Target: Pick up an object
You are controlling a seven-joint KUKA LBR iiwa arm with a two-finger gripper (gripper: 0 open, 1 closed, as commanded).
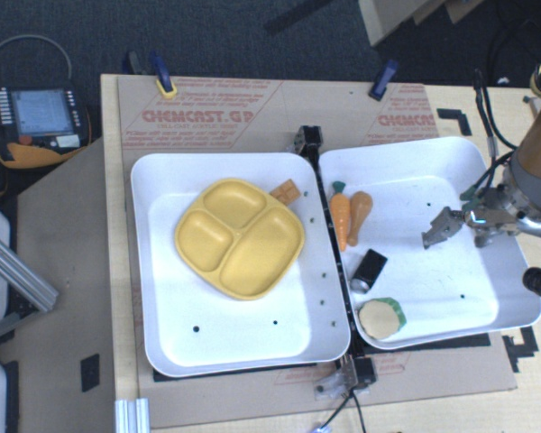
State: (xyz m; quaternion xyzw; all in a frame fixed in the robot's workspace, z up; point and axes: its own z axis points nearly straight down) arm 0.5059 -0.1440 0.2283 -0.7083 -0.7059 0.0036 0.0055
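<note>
My gripper point(451, 213) hovers over the right half of the right bin point(433, 156), reaching in from the right. Its fingers are spread open with nothing between them. Along that bin's left side lie an orange carrot point(341, 217) with a second orange piece point(359, 210) beside it. A small black block point(370, 268) sits below them, and a round cream and green item point(381, 317) rests in the front left corner. All of these lie well to the left of the gripper. In the left bin point(162, 269) sits a yellow divided plate point(240, 237), with a brown block point(286, 191) at its far edge.
The grey arm point(532, 174) with its cables covers the right bin's right edge. A black divider point(329, 242) runs between the bins. Bare white floor lies under and in front of the gripper. A pendant point(38, 115) sits off the bench at far left.
</note>
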